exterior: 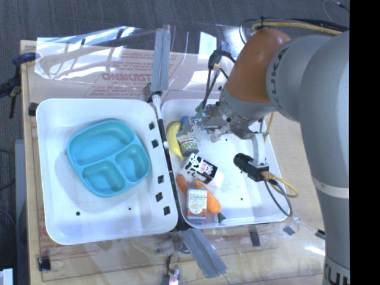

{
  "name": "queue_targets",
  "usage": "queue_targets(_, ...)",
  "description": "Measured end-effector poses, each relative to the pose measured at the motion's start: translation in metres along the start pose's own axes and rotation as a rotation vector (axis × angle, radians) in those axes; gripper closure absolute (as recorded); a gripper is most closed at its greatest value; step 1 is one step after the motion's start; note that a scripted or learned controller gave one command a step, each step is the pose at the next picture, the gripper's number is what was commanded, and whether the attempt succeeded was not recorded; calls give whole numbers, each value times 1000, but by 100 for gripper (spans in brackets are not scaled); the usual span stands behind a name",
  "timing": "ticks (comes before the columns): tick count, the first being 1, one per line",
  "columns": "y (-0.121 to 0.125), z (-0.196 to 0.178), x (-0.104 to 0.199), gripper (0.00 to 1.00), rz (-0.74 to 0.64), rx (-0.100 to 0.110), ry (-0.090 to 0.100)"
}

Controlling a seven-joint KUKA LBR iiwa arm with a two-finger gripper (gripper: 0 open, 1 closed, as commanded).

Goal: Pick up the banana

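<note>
A yellow banana [174, 140] lies in the right bin [261, 209], along its left wall near the back. My gripper [205, 125] hangs low over the back of that bin, just right of the banana's top end and above a small green-labelled can [188, 144]. The grey arm with its orange band [258, 64] reaches in from the right and covers much of the wrist.
A black-and-white patterned box [200, 170], an orange carton [197, 203] and a carrot [211, 199] lie in the right bin's front half. The left bin [59, 218] holds a blue divided plate [110, 156]. A black cable fitting [249, 166] hangs off the arm.
</note>
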State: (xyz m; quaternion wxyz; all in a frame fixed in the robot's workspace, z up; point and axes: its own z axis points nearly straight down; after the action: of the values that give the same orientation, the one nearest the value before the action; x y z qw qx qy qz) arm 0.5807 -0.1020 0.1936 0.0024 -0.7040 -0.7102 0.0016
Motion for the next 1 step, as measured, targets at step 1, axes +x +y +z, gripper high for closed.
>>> queue_targets(1,-45,92,-27,0,-64,-1,0)
